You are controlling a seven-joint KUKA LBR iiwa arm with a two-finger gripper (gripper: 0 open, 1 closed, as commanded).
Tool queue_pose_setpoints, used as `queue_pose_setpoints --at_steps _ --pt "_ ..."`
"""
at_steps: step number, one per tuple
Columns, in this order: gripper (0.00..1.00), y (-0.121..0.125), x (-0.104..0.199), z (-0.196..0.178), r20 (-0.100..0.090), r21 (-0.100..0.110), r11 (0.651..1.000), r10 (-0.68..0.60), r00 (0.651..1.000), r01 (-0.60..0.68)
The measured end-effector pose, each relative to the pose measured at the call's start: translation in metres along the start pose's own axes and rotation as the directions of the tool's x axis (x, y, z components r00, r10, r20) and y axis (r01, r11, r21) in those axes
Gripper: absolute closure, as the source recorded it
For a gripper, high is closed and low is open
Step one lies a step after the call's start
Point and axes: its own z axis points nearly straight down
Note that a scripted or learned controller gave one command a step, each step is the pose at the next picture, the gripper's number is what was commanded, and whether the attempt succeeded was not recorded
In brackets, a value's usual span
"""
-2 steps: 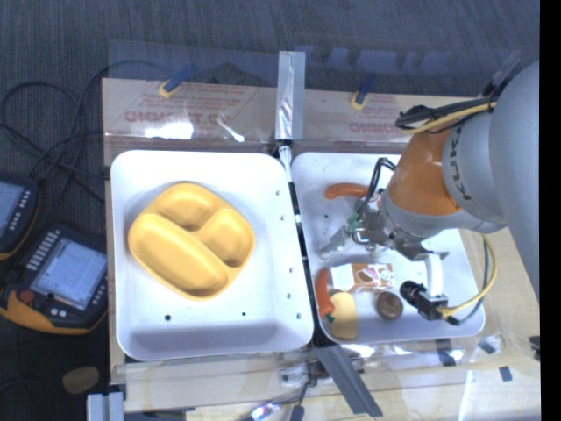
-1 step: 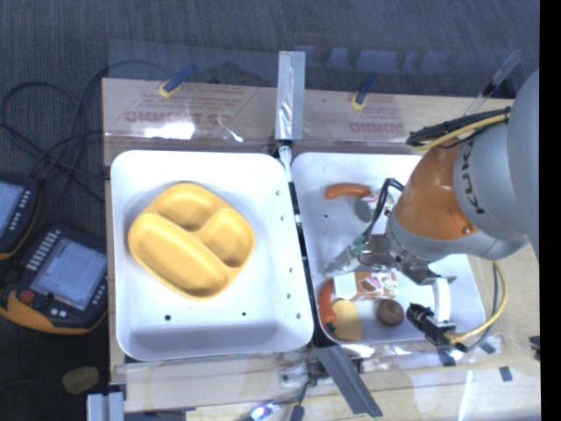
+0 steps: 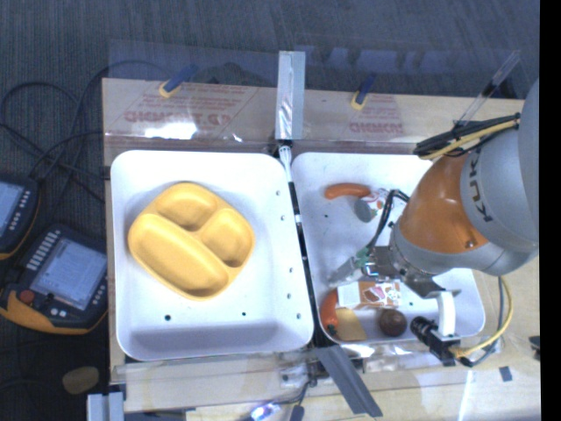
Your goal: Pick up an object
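My gripper hangs low over the front half of the right bin, under the orange wrist band. Just in front of it lies a flat packet with a red label. Along the bin's front wall sit a red-orange round piece, a tan lump and a dark brown ball. An orange sausage-shaped piece and a small grey and white item lie at the back of the same bin. The wrist hides what lies directly under it.
The left bin holds a large yellow sectioned dish. A metal divider post stands behind the gap between the bins. Handheld controllers and cables lie on the floor at far left.
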Motion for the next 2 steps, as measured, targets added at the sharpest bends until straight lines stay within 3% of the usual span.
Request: queue_pose_setpoints --at_steps 1,2 --pt "1.0 0.0 0.0 -0.009 -0.002 0.003 1.0 0.0 1.0 0.0" --pt "1.0 0.077 -0.038 0.001 -0.003 0.008 1.0 -0.001 1.0 0.001"
